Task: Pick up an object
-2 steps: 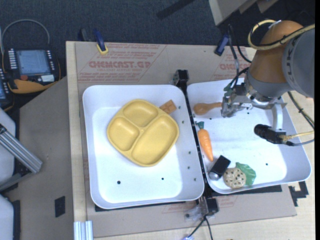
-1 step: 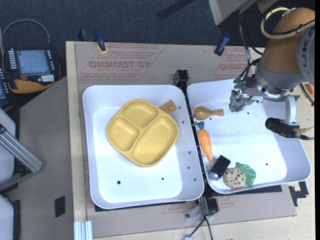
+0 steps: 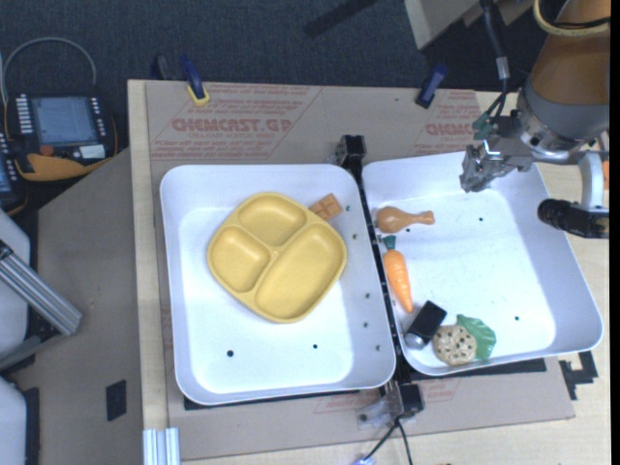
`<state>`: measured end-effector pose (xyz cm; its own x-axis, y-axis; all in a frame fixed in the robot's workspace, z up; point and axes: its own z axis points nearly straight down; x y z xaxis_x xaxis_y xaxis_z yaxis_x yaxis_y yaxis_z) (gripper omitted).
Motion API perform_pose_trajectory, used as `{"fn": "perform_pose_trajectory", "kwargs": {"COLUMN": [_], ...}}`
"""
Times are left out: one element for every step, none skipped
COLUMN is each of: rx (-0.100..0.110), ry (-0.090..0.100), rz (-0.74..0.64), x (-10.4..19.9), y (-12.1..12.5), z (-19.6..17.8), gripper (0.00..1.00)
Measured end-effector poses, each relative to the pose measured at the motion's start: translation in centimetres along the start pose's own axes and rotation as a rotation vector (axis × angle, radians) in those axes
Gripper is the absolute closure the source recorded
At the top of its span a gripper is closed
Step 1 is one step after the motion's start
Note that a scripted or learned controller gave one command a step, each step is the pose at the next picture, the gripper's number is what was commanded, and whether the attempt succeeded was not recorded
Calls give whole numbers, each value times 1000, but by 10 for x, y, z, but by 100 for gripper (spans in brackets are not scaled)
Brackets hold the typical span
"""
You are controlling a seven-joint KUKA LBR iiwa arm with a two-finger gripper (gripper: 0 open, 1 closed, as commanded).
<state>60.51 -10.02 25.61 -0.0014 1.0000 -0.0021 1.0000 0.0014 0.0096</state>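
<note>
My gripper hangs over the far edge of the right bin, with nothing seen between its fingers. Below and left of it lies a brown chicken drumstick near the bin's left wall. An orange carrot lies just in front of the drumstick. At the bin's near corner sit a small black block, a cookie and a green leafy piece. All of these are well apart from the gripper.
The left bin holds a yellow divided plate with a small brown block at its far right edge. A black clamp stands between the bins at the back. A black part of the arm juts over the right bin's right rim.
</note>
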Motion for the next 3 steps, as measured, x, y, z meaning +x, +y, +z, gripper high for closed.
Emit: {"fn": "perform_pose_trajectory", "kwargs": {"rx": [12, 13, 13], "ry": [5, 5, 4], "rz": [-5, -4, -4], "x": [54, 100, 148], "y": [-13, -33, -43], "z": [-4, 0, 3], "gripper": [100, 100, 100]}}
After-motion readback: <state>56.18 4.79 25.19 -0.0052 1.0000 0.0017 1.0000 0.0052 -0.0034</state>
